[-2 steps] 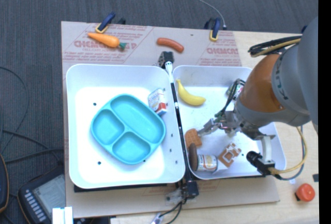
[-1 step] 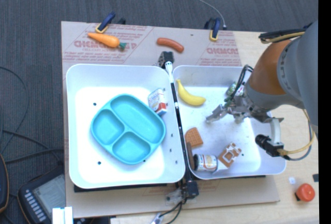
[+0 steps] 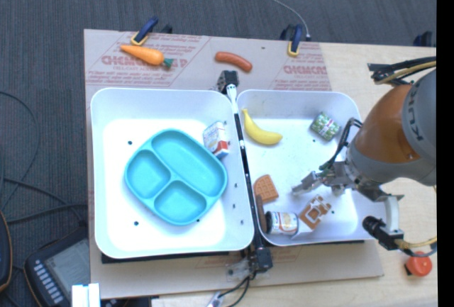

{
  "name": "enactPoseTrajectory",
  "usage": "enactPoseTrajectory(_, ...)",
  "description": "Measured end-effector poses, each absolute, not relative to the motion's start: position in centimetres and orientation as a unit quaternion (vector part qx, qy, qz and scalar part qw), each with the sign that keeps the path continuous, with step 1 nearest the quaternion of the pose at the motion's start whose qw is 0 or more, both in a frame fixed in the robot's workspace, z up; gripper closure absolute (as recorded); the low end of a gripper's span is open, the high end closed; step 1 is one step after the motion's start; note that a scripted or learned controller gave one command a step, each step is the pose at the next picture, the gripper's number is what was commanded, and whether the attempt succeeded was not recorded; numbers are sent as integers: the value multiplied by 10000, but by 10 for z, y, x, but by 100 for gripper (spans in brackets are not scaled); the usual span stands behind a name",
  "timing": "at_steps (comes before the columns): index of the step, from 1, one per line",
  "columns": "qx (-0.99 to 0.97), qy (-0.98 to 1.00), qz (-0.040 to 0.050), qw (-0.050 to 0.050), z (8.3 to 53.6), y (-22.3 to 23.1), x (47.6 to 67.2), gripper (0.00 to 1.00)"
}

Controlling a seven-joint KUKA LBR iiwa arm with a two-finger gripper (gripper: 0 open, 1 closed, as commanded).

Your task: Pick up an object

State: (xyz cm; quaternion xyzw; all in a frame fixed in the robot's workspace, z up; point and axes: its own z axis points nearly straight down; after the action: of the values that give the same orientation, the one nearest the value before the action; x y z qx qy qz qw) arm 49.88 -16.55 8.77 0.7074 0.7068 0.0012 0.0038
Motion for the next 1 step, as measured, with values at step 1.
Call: enactPoseTrajectory(1,7067,7075,16,39,87,-157,568,0)
